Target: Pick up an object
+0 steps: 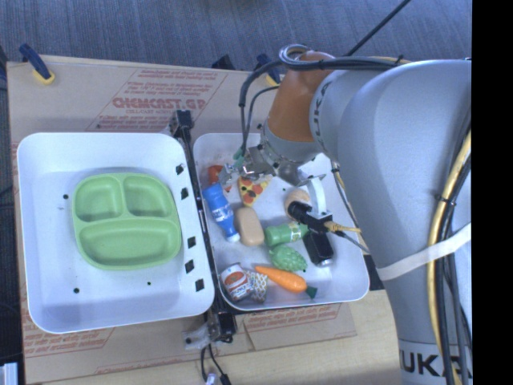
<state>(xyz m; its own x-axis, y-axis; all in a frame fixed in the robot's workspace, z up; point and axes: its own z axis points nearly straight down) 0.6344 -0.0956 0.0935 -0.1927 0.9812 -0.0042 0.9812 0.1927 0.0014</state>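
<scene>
The tool (250, 167) is being held low in the far part of the right bin (353, 283), at the end of the grey arm (385, 151) that is reaching in from the right. How far the tool is spread cannot be told, as it is being hidden by the wrist and cables, and nothing is being seen gripped in it. It is being kept just beside a small red piece (215, 172) and a yellow-and-red piece (255, 189); whether either is being touched cannot be told. The things to pick are all being carried by the right bin: a blue bottle (220, 209) is lying along the left wall, with a beige oblong piece (250, 226) just beside it. A green bottle (284, 234) and a bumpy green piece (288, 258) are lying near the middle. An orange carrot (280, 277) and a round printed can (239, 282) are lying at the near edge, close together. In the left bin (40, 159) a green divided plate (126, 220) is being carried, lying flat. Both bins are being borne side by side by the cardboard-covered table (144, 95).
</scene>
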